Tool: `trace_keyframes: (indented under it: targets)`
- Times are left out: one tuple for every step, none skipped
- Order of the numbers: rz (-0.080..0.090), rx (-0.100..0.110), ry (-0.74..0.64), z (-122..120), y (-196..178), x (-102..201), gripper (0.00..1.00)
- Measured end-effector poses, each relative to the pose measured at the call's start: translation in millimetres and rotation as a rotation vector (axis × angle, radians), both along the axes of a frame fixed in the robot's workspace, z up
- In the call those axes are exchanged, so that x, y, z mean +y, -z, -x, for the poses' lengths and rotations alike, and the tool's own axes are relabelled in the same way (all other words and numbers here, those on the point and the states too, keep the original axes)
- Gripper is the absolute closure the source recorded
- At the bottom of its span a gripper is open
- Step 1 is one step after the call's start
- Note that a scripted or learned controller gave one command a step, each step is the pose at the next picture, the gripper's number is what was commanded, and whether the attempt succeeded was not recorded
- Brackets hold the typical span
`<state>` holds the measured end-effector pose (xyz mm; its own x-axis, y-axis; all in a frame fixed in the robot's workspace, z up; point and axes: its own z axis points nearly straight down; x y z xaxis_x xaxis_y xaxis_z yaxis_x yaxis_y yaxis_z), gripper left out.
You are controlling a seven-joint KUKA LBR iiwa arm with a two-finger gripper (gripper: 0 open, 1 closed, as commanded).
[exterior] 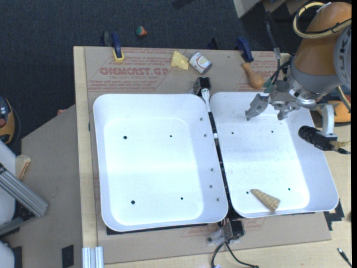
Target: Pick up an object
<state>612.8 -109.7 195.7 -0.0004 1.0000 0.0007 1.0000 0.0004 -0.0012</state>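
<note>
The arm is being cut off at the right edge. Its tool (269, 110) is hovering open and holding nothing over the right bin (312, 172), well apart from a tan cone (265, 199). Both bins are sitting on a brown table (83, 149).

Arm (321, 43) comes in from upper right of the camera view, grey body w/ broad orange band (326, 21) just above the wrist. Wrist angles down and toward the left, w/ a grey-silver flange below the band. Gripper (270, 110) hangs low at the end of it, over the far part of the right-hand bin. Two fingers visible: one (254, 108) reaching out left, grey and wedge-shaped, the other (285, 111) shorter, nearer the wrist. Jaws stand apart, clear gap betw. them, nothing held in the gap. A black cylindrical part (313, 137) sticks out below the wrist on the right side, w/ a white bracket (328, 119) beside it.
</note>
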Motion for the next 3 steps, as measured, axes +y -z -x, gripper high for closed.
trace_keyframes:
  targets:
    - [-0.002,-0.022,-0.013,-57.8,-127.3,101.1,0.00]
    - [0.002,-0.007,-0.002,-54.5,-129.1,93.3,1.00]
    - [-0.003,0.007,-0.009,-16.8,-87.2,189.4,1.00]
